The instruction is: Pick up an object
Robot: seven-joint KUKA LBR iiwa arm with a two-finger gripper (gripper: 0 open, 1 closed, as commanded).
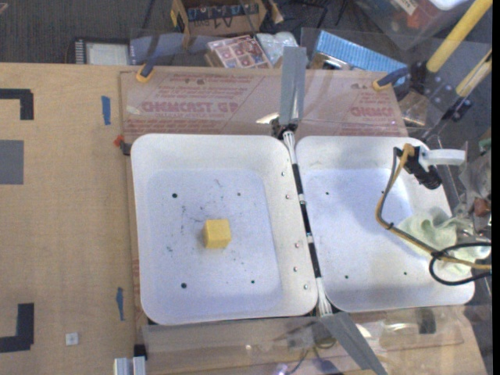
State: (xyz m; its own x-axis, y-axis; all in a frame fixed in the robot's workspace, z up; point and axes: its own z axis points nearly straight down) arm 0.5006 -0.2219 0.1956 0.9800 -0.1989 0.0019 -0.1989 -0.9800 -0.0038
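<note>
Yellow block (218, 233) sits in the left bin (148, 209) (board lettering behind is blurred); gripper (476, 217) state unclear.

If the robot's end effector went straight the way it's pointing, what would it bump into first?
The end effector seems to point down into the right bin, so it would probably meet the pale green thing lying there, or the bin floor beside it. Depth is hard to judge here.

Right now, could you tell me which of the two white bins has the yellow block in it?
The left bin: the yellow block sits near its middle. The right bin holds a pale green thing instead.
</note>
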